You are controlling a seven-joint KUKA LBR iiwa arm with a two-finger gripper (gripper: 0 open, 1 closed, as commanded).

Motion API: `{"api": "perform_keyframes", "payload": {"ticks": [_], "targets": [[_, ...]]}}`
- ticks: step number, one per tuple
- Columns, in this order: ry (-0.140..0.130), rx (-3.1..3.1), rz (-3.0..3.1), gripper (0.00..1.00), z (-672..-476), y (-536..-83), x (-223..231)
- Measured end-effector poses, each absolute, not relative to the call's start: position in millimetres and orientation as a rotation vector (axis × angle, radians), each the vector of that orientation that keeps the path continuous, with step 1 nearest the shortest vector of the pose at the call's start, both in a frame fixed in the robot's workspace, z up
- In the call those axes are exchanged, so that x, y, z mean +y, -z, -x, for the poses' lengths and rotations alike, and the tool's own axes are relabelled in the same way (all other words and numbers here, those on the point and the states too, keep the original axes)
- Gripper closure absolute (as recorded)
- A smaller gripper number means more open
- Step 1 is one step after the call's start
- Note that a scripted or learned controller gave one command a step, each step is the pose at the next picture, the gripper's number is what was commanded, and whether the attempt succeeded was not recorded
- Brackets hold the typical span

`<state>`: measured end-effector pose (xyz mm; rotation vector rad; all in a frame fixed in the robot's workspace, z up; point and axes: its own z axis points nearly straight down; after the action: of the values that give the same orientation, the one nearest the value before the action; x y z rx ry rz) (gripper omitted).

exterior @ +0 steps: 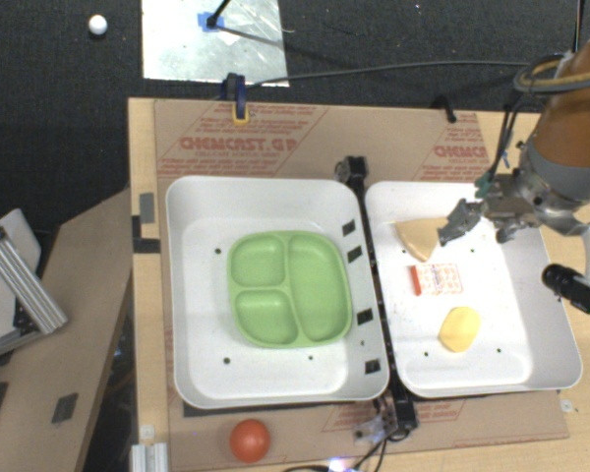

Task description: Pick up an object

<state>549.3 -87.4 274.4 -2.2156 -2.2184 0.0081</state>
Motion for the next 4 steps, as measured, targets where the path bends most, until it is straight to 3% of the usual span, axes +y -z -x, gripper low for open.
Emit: {"api": "perform_keyframes", "payload": {"ticks": [1,4], "targets": [[0.002,-2.226,2.219,0.00,-551.1,-279,-87],[-0.001,-2.221,2.219,0.00,-549.9,-130,-95]]}}
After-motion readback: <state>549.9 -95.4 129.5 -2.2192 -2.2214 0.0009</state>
